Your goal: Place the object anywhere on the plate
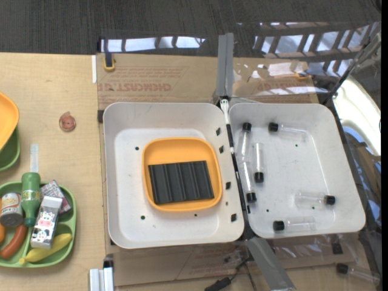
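An orange plate (181, 147) with rounded corners lies in the middle of the left white bin (124, 180). A dark grey ribbed rectangular object (182, 182) lies flat on the plate and covers most of its floor. The right white bin (339, 162) holds several clear tubes with black caps. One tube (257, 161) lies near the bin's left wall, another tube (314, 199) at the lower right, and a third tube (294, 224) along the front edge.
On the wooden table to the left stands a green tray (63, 247) with toy food and a green bottle (30, 197). An orange and green bowl (6, 129) sits at the far left edge, a small pink disc (67, 122) near it. Cardboard (157, 83) lies behind the bins.
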Robot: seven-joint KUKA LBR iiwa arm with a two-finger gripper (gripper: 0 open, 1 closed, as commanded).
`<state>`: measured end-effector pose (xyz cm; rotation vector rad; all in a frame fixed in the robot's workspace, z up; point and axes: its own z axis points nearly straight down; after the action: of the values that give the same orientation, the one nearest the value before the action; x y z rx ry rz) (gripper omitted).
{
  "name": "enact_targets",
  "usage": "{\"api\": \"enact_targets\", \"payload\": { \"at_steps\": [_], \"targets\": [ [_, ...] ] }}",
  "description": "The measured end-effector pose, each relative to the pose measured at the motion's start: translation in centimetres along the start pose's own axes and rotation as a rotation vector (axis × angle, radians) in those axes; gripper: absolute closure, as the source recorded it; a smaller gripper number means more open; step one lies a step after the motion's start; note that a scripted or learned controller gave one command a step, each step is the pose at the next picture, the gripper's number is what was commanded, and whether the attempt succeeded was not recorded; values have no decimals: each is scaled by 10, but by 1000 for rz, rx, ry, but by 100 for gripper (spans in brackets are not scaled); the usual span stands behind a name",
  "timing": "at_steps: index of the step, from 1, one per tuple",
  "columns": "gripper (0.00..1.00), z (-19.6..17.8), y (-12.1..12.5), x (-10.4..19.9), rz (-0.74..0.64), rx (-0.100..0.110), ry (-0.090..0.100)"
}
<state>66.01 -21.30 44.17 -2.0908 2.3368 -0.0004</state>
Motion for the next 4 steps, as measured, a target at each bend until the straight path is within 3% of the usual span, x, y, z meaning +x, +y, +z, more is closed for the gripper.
{"api": "enact_targets", "payload": {
  "at_steps": [1, 2, 3, 4],
  "targets": [
    [0, 57, 9, 3, -267, -4, -2],
    [0, 18, 2, -12, -617, -2, -2],
    [0, 57, 1, -10, -973, -4, -2],
    [0, 47, 0, 1, -1348, -2, -3]
  ]
}}
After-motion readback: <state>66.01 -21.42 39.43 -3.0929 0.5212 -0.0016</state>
